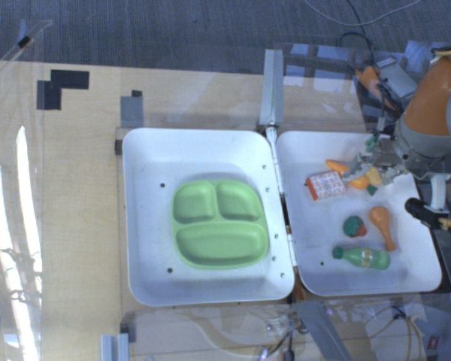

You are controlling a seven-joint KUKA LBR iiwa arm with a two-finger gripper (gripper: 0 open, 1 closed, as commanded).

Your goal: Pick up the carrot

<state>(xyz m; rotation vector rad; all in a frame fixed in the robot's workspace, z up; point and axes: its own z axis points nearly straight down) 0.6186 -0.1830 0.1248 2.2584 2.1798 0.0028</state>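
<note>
At the near side of the right bin [428, 277] lies a green bottle [361, 257] on its side, its cap towards the left bin. Just behind it is a small round toy [353, 226], green with some red on it. To the right of this is an orange club-shaped toy [383, 226], with its thick end away from the camera and its thin end pointing to the near right. The two do not touch.

The left bin [146, 201] stands just beside the right one, their rims meeting in the middle. It holds a light green plate [219, 224] with three compartments, one long at the near side and two smaller ones behind.

Further back in the right bin is a small red and white box [325, 184], a little tilted. Just behind it and to the right lies the carrot [336, 165], a short orange piece flat on the bin floor in the far half of this bin. Next to it is a yellow piece [371, 177], close under the claw.

The claw [370, 165] comes in from the right and is low over the far right part of the bin, just beside the carrot's right end. Whether it is spread or pressed together I cannot tell, because the metal parts mix with the toys below, and I cannot tell if it touches the carrot.

Behind it rises the arm [436, 104], with its orange band. Beyond the bins are the pale wooden bench [75, 201] and then a grey carpet [173, 21] with a thin cable [353, 13] on it.
</note>
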